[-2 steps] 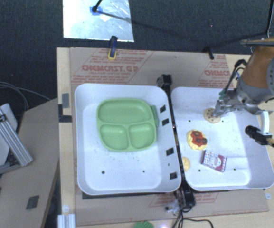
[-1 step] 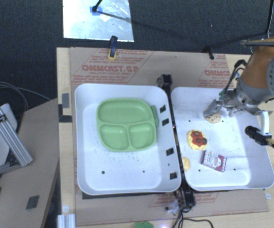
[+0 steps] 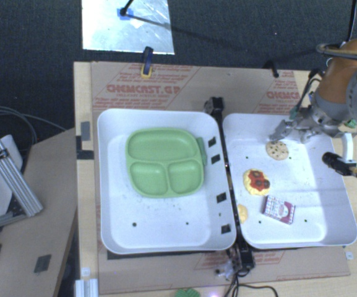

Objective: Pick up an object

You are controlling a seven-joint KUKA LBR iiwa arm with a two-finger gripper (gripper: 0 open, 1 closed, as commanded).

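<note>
Now we take in the bench: two shallow white bins side by side, and our arm (image 3: pixel 345 79) reaching over the right bin (image 3: pixel 336 231). The left bin (image 3: pixel 113 228) lies well away from the fingers and carries the biggest item, a green divided plate (image 3: pixel 164 162), sitting flat near its middle. We read that as parked stock, not today's target, since the arm leans the other way.

Over the right bin the grey arm with its orange band tips down and inward, and the gripper (image 3: pixel 284 130) hangs low near the bin's far edge. We cannot tell how far the fingers are spread; they blur into a pale grey wedge, and nothing shows between them, so we call nothing held.

Next in size comes a small red and white packet (image 3: pixel 279 210), lying flat well below the fingers, toward the near rim. Closer up sits a yellow toy pizza slice with red dots (image 3: pixel 257 182), between the packet and the fingers. Just beneath the fingertips lies a round chocolate-chip cookie (image 3: pixel 278 150), flat on the bin floor; whether it touches them we cannot say. We judge the cookie is the pick, given the gripper poised right over it. Being thin and flat, it may slip a pinch. Smallest, a pale yellow scrap (image 3: pixel 242 213) rests at the bin's inner wall, far from the fingers.
</note>
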